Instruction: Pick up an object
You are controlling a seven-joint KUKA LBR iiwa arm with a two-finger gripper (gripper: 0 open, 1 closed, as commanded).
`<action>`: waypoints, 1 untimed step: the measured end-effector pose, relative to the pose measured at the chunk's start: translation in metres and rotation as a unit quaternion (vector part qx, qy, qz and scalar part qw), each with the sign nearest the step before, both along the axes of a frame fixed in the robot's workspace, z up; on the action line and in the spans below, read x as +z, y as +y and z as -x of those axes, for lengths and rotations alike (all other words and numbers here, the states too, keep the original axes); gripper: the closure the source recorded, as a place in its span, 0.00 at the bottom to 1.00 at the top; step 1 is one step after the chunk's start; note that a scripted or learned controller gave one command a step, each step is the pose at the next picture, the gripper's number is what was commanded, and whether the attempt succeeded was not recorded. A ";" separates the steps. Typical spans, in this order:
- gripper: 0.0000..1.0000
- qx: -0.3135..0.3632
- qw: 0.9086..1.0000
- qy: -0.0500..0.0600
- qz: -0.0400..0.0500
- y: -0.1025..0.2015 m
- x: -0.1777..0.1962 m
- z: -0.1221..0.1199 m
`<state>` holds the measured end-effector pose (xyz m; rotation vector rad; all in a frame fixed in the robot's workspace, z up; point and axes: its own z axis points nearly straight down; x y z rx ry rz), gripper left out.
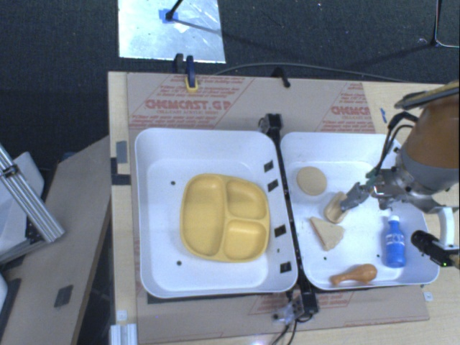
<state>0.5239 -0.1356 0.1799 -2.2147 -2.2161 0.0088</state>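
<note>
While apart: tray (pixel 224 217) (yellow) left bin (pixel 154 192), bottle (pixel 393 241) right bin (pixel 359 146).

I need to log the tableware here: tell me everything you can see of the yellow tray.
The yellow tray is a rounded, pale-yellow divided plate, plastic by its look, with three compartments: one large on its left, two smaller on its right. It lies flat, right way up, in the middle of the left bin. Nothing else touches it.

We're looking at a chunky arm (pixel 431 146) here: a fat orange-brown band up top, then a rounded grey metal wrist under it. Thin black cables loop along its left side. The jaws are a small dark grey piece poking out, too blurry to detail.
</note>
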 end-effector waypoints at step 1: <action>0.00 0.001 1.000 -0.005 0.001 0.000 0.005 -0.003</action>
